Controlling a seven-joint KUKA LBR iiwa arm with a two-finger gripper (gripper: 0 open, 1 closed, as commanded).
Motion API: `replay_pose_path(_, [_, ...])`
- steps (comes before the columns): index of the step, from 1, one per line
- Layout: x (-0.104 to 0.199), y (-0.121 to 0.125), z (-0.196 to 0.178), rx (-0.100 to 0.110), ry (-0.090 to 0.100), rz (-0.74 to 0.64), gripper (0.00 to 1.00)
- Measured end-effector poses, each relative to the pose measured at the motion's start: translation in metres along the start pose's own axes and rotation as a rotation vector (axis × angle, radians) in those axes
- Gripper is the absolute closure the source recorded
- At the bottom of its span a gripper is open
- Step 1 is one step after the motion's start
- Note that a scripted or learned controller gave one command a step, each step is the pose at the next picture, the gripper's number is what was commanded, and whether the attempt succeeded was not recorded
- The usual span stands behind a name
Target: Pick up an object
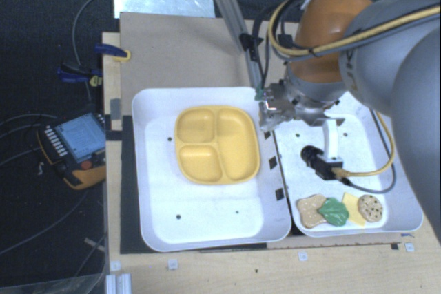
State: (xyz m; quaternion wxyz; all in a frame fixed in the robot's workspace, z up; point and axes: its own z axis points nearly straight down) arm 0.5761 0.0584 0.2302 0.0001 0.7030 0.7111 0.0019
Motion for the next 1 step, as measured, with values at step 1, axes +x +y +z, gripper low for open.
replay_pose_path(1, [0.0501, -0.0008, -0.0051, 0.001, 0.0, 0.001, 1.0])
